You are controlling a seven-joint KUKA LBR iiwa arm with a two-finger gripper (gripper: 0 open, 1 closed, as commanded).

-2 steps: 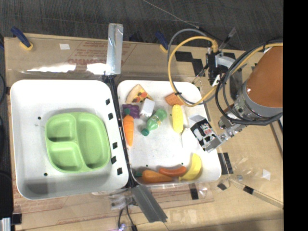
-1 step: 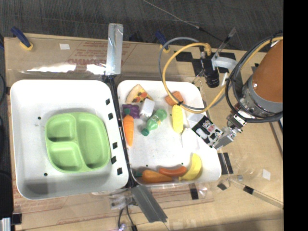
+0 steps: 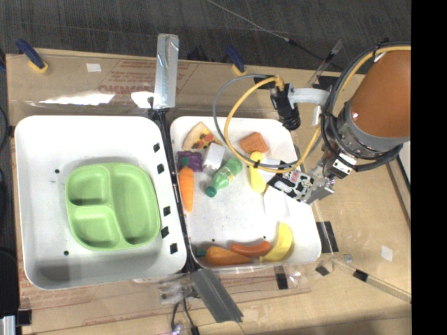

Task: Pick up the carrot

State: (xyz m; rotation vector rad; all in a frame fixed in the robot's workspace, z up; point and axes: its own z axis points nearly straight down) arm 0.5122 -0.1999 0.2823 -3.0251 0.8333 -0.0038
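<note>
The carrot is a short orange piece lying lengthwise against the left wall of the right bin, just below a purple eggplant. My gripper hangs over the right edge of that bin, well to the right of the carrot, with the bin's open floor between them. Nothing shows between its tips. The grey arm with its orange band reaches in from the right.
The right bin also holds a green bottle, a pizza slice, an orange block, a yellow piece, a banana and two long orange-red pieces along the front wall. A green divided plate sits in the left bin. Cables loop behind.
</note>
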